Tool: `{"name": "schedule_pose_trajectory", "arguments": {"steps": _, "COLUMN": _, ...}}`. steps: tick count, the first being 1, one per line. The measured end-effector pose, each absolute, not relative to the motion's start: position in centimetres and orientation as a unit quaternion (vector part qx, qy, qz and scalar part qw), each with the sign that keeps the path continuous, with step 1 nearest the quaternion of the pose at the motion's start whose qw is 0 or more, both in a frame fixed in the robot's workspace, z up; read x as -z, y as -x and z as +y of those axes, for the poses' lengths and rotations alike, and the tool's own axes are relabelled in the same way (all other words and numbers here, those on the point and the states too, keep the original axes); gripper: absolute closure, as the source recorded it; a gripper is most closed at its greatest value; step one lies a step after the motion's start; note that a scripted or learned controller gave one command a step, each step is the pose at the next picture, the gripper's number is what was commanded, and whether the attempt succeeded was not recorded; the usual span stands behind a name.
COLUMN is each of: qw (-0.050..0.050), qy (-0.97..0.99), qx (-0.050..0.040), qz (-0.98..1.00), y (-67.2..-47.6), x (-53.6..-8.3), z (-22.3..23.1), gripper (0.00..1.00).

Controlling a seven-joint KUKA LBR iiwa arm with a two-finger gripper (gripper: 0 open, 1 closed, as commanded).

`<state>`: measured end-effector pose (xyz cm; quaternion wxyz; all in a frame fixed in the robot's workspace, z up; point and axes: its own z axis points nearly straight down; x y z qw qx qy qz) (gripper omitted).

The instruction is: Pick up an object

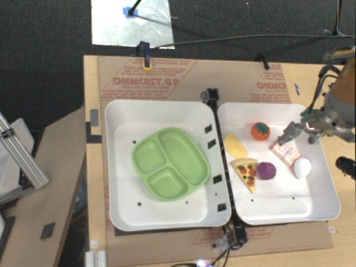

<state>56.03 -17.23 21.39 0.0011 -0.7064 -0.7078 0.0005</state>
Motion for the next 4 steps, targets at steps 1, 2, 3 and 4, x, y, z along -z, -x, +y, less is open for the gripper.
{"name": "schedule_pose_trajectory", "arguments": {"steps": 1, "qw": 0.000, "qy": 0.707, "qx": -0.0004, "qz": -0.708, "y": -56.1, "x": -17.1, "z": -17.7, "gripper": 0.00}}
{"name": "schedule_pose_trajectory", "arguments": {"steps": 2, "qw": 0.001, "qy": 0.707, "qx": -0.0005, "qz": -0.707, "y": -55.3, "x": -11.4, "z": -18.1, "gripper": 0.00}}
{"name": "schedule_pose_trajectory", "arguments": {"steps": 3, "qw": -0.002, "qy": 0.706, "qx": 0.0009, "qz": -0.708, "y": -55.5, "x": -12.7, "z": -18.1, "gripper": 1.00}}
{"name": "schedule_pose_trajectory", "arguments": {"steps": 4, "qw": -0.003, "qy": 0.706, "qx": 0.0019, "qz": -0.709, "y": -55.7, "x": -19.0, "z": -17.6, "gripper": 1.00}}
